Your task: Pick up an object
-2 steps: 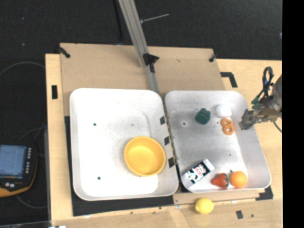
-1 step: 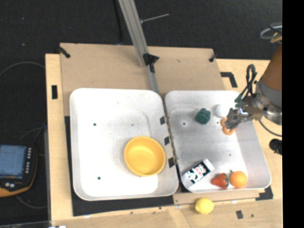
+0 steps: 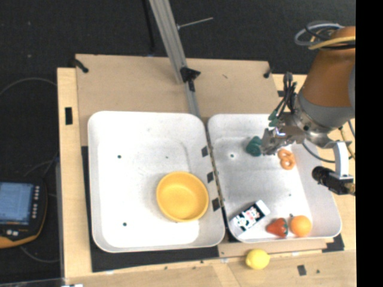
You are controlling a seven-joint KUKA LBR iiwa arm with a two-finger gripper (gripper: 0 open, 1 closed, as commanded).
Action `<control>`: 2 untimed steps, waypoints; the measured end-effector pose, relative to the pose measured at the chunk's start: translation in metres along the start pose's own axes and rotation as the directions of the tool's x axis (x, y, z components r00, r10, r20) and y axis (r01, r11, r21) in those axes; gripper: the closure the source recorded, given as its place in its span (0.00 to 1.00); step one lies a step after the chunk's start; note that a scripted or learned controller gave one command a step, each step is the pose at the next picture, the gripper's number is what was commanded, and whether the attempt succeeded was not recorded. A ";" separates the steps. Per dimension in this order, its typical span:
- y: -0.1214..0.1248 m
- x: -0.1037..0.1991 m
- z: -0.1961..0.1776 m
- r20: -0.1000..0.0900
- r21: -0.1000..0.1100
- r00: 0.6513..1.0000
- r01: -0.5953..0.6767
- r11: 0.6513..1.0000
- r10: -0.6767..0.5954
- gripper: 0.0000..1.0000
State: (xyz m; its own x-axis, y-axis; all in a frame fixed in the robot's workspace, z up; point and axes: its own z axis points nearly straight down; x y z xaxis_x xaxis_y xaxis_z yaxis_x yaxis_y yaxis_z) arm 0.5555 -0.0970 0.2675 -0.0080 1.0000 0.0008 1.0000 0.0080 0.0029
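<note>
one gripper (image 3: 270, 141) sits over the right bin (image 3: 239, 130), beside a teal object (image 3: 255, 146); finger state cannot be determined.

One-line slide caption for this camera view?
Arm's hand over the right bin beside a teal object; yellow bowl in left bin.

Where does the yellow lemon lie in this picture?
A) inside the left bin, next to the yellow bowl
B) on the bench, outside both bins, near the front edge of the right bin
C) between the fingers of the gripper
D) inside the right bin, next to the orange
B: the lemon lies on the brown bench, just outside the front rim of the right bin.
</note>
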 end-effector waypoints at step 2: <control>0.017 0.101 -0.003 -0.001 0.001 1.000 0.000 1.000 0.000 1.00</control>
State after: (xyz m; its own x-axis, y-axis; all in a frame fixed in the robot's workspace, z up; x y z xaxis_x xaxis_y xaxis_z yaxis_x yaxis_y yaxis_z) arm 0.5716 0.0039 0.2704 -0.0080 1.0000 0.0014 1.0000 0.0080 0.0021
